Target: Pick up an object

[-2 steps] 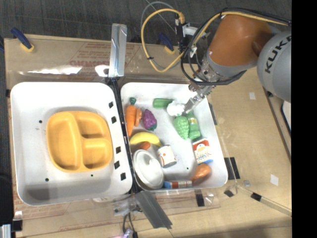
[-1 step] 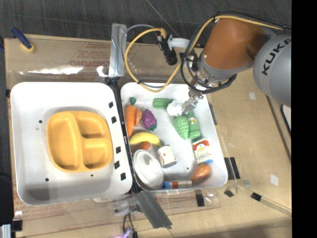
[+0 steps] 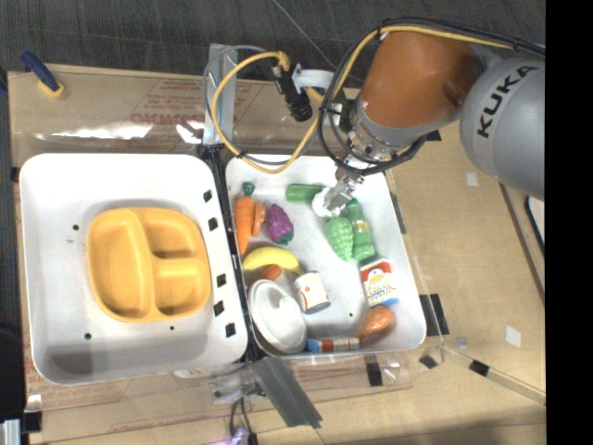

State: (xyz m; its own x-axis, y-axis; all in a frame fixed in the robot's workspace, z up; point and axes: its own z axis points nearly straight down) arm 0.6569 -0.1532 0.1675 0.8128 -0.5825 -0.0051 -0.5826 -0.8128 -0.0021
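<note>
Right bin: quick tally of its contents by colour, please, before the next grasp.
Green: 3, a piece by the top wall, a bumpy one, a small one
Orange: 2, carrot, piece at the bottom corner
Purple: 1
Yellow: 1, banana
White: 3, bowl, cup, carton
Blue-red: 1, marker
Total: 11

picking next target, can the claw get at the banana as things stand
Probably yes. The banana lies uncovered in the right bin, though the carrot, purple piece and white bowl crowd it; the claw hovers nearby.
</note>
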